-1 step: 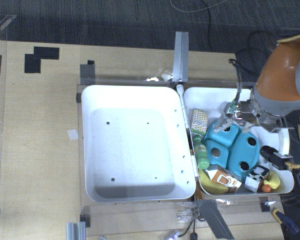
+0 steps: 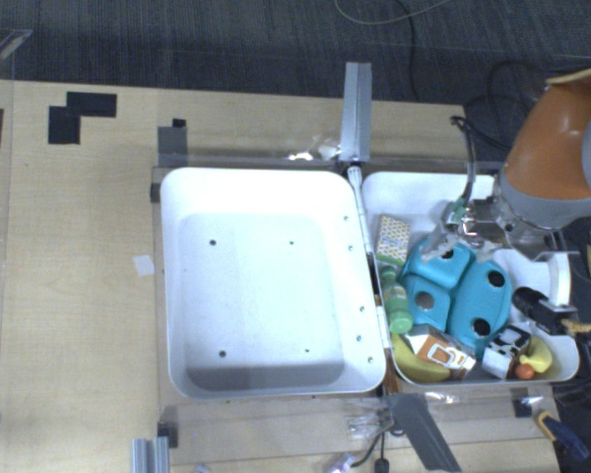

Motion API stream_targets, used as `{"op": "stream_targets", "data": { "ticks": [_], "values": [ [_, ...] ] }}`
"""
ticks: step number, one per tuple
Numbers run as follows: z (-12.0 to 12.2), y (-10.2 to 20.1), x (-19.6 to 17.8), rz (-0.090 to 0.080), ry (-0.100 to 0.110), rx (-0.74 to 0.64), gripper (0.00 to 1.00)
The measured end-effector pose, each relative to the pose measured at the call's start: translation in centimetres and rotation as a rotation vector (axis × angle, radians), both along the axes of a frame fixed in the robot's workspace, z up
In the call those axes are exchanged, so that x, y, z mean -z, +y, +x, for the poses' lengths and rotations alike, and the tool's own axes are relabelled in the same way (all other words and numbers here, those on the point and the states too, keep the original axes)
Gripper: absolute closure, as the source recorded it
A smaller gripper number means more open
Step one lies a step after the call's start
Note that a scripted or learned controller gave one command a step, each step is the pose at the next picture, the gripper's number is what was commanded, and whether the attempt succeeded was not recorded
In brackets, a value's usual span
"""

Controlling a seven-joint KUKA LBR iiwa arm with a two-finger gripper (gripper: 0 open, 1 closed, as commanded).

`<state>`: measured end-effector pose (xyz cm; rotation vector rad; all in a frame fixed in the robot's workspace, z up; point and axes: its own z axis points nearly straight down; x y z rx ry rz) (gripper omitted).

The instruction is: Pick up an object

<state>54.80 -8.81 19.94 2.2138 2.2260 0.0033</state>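
Observation:
The right bin (image 2: 414,190) holds a heap of objects. Two bright blue blocks with dark holes (image 2: 460,292) lie in its middle. A speckled card (image 2: 393,235) leans at their left, above some green pieces (image 2: 397,308). A yellow banana-like piece (image 2: 414,355) and a small orange-and-white box (image 2: 443,353) lie at the front. My gripper (image 2: 466,227) hangs over the back of the right bin, just above the upper edge of the blue blocks. Nothing shows between its fingers.
The left bin (image 2: 177,264) is a wide white tray beside the right one. A grey metal post (image 2: 357,116) stands behind the divide between the bins. Black and yellow small items (image 2: 528,348) crowd the right bin's front right corner. Cables run behind the bench.

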Motion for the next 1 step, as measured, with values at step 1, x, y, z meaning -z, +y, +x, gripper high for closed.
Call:
{"op": "stream_targets", "data": {
  "ticks": [1],
  "values": [
    [-2.04, -0.07, 2.18, 0.001, -0.002, 0.151, 0.0]
  ]
}}
